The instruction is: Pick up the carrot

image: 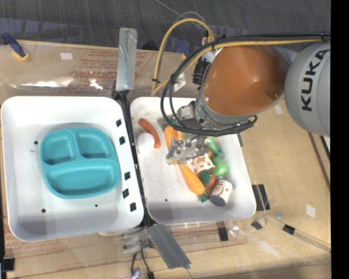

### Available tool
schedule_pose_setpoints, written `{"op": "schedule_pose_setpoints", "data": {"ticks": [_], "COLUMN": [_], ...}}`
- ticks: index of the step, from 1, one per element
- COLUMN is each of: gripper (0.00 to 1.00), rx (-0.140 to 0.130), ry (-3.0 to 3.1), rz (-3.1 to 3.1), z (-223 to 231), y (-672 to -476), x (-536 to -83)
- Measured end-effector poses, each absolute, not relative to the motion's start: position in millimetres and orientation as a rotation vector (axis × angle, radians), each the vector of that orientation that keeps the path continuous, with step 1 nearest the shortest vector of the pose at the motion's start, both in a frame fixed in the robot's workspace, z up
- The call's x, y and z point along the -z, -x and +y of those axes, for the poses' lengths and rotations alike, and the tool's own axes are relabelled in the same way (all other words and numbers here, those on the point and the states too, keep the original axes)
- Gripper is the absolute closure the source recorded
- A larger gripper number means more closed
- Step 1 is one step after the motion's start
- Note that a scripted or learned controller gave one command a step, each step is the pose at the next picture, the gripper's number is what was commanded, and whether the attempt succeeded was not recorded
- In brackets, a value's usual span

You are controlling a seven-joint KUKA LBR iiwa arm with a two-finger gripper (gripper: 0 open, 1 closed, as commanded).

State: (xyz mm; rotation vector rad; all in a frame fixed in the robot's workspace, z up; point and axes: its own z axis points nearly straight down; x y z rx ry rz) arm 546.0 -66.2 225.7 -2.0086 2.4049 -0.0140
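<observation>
The carrot [192, 179] is an orange tapered piece lying at a slant in the middle of the right bin [163, 205], with its dark green end toward the bin's front. My gripper [182, 151] hangs just above and behind the carrot's upper end, under the large orange wrist band [244, 80]. The metal gripper tips stand low over the pile of toys, close to the carrot. Nothing is plainly seen between them.
A red sausage [151, 131] and a white egg [144, 142] lie at the right bin's back left. A small orange piece [170, 134], a green toy [219, 166] and a white can [220, 192] crowd the carrot. The left bin [17, 214] holds a teal divided plate [78, 161].
</observation>
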Motion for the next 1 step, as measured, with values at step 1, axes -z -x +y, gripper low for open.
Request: {"op": "schedule_pose_setpoints", "data": {"ticks": [1], "gripper": [1.00], "rx": [0.003], "ry": [2.124], "rz": [2.309], "z": [-43.5], "y": [-612.4], "x": [-282.9]}}
